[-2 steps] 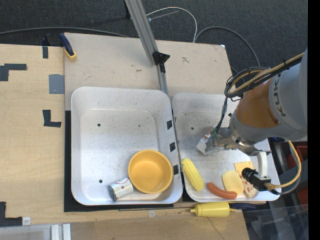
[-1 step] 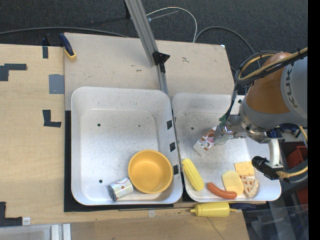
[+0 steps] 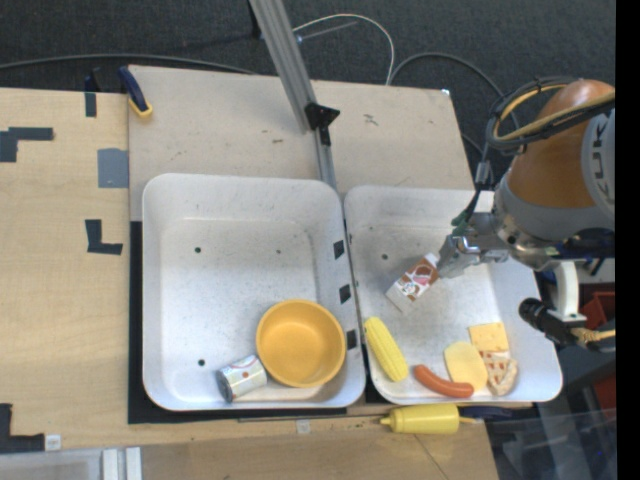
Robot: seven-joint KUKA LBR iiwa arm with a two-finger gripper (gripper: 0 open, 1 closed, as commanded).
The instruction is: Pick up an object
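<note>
Grey arm [image 3: 560, 203] with a rounded orange band, black cables looping over it.

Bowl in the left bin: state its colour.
The bowl is yellow-orange inside and out, seen best in the camera view.

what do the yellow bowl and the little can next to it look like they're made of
The yellow bowl looks like matte moulded plastic: even colour, soft sheen, no sharp glare. The can, lying on its side against the bowl, looks like metal with a printed paper or plastic label; its silvery end suggests this, though it is too small to be sure.
</note>
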